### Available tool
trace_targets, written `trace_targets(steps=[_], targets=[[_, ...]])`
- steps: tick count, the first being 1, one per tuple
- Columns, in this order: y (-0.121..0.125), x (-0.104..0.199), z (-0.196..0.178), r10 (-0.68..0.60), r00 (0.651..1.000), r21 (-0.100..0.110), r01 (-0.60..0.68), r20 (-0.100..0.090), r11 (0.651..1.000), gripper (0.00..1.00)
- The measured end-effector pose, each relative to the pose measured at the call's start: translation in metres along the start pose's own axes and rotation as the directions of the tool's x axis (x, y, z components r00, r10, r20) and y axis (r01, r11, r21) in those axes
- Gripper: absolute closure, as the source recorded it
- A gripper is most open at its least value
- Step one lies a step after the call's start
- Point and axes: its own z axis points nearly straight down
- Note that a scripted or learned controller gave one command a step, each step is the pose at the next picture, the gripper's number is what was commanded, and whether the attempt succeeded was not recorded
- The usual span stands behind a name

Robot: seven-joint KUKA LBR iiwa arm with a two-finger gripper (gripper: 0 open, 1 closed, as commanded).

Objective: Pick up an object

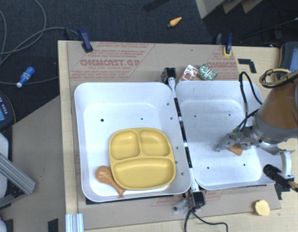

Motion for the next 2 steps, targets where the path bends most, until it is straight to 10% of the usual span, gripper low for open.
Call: trace_targets(steps=[1, 2], targets=[[0.002, -0.002, -0.012, 0.002, 1.000, -0.007, -0.002, 0.004, 1.000, 1.00], [0.016, -0.058, -0.064, 0.004, 1.000, -0.006, -0.004, 0.005, 1.000, 1.00]])
